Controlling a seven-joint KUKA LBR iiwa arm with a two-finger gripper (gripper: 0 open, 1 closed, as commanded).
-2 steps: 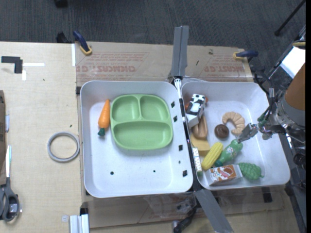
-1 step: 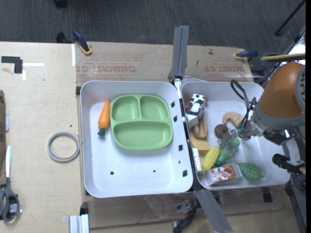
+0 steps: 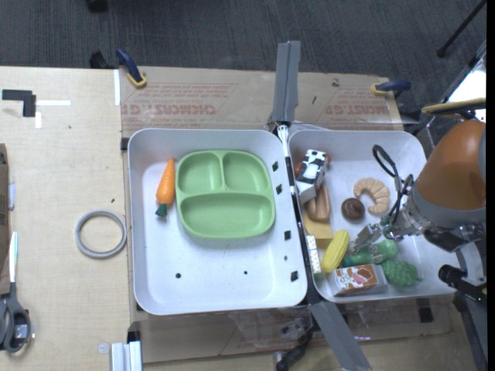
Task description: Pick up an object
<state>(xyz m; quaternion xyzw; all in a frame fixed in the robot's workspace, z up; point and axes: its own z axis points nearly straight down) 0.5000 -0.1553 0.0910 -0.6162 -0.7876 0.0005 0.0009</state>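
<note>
Tray (image 3: 225, 195) and carrot (image 3: 165, 181) fill left bin (image 3: 209, 284); tool (image 3: 377, 236) grip unclear.

Pale green divided plate (image 3: 225, 194) sits in the white left bin (image 3: 147, 230), orange carrot (image 3: 165, 182) (green tip) beside it. Lower right: yellow corn cob (image 3: 336, 250), tan croissant (image 3: 373, 194), brown chocolate doughnut (image 3: 353, 209), black-and-white cow toy (image 3: 312, 166).
</note>
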